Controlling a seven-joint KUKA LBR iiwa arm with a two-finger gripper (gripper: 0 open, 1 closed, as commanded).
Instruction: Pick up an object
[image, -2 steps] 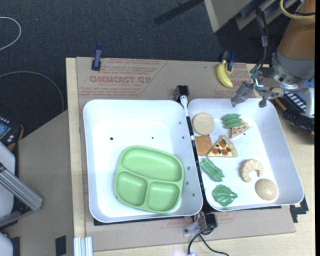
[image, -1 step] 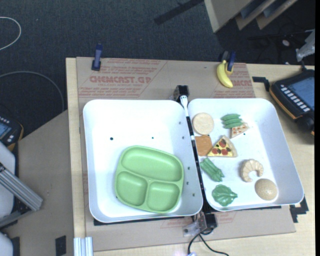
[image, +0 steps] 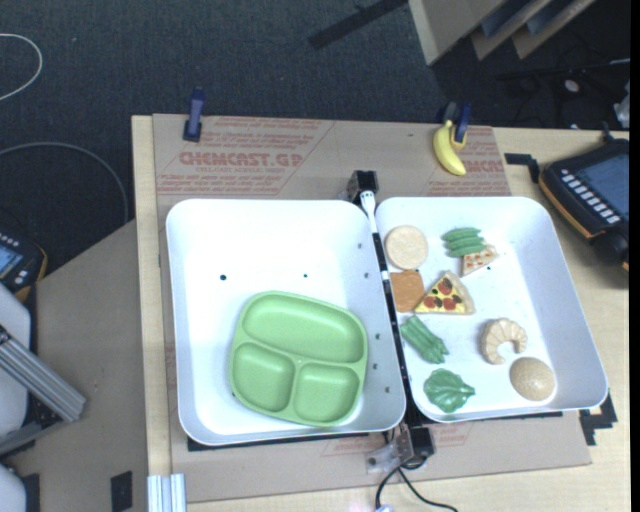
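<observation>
The right bin (image: 560, 290) holds several toy foods. A round cracker (image: 406, 244) lies at its upper left, with a brown toast square (image: 407, 290) just below it. A pizza slice (image: 447, 297) sits beside the toast, and a smaller pizza piece (image: 479, 261) lies under the green pea pods (image: 462, 239). A croissant (image: 501, 338) and a round bun (image: 532, 379) rest at the lower right. A green bean pod (image: 425, 339) and a leafy green (image: 447, 390) lie along the lower left.
The left bin (image: 200, 260) carries a green divided tray (image: 298, 357). A toy banana (image: 449, 150) lies on the board behind the right bin. A tablet-like device (image: 595, 190) sits at the right edge. Clamps hold the board's back edge.
</observation>
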